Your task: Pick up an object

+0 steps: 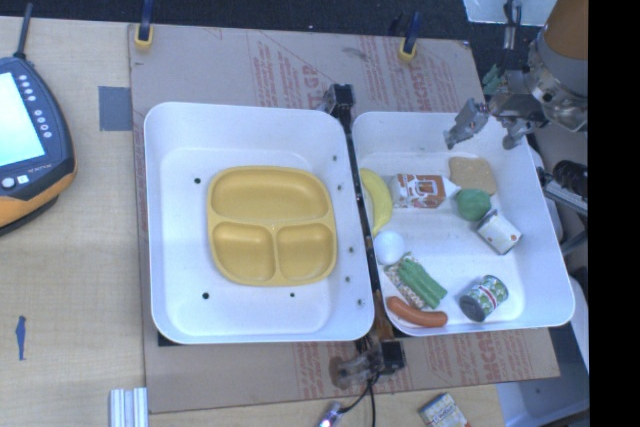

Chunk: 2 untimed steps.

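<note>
you've got 2 white bins side by side on the bench. the left bin (170, 215) holds a yellow divided tray (272, 223) with 3 compartments, lying flat near its middle. the right bin (540, 265) holds the small stuff: a banana (377, 199) along its left wall, a tan slab (472, 174) at the top, maybe bread, view's soft there. just left of the slab is a brown and white packet (420, 190). below the slab, a green lump (473, 204) touches a white cup (497, 233) on its side. lower down you see a green veg piece (422, 283), a tin can (484, 298), a hot dog (416, 314) and a white egg (387, 246). the gripper (492, 124) hangs over the bin's top right corner, jaws spread, nothing between them.
</note>
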### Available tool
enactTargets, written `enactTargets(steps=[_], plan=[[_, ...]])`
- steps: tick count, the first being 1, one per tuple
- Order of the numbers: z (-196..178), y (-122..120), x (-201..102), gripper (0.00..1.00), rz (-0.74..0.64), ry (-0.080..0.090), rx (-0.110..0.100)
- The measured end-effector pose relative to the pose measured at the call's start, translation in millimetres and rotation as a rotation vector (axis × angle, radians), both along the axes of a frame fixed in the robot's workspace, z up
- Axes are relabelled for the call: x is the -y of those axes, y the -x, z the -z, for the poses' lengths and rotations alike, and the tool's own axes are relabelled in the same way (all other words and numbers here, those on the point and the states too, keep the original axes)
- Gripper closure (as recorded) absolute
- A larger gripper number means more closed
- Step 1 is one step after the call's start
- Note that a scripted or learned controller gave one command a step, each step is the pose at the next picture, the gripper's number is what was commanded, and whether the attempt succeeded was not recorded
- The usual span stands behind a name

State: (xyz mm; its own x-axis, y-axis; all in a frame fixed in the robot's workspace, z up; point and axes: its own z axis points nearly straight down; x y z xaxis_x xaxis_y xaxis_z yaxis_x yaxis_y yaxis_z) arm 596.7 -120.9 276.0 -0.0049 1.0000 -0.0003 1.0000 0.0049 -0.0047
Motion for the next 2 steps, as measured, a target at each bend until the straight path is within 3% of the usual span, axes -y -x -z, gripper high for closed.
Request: enactTargets(steps=[1, 2], plan=[[85, 34, -37, 0.0, -0.001, 0.001, -0.002], [137, -7, 46, 0.0, 0.003, 0.001, 0.0]])
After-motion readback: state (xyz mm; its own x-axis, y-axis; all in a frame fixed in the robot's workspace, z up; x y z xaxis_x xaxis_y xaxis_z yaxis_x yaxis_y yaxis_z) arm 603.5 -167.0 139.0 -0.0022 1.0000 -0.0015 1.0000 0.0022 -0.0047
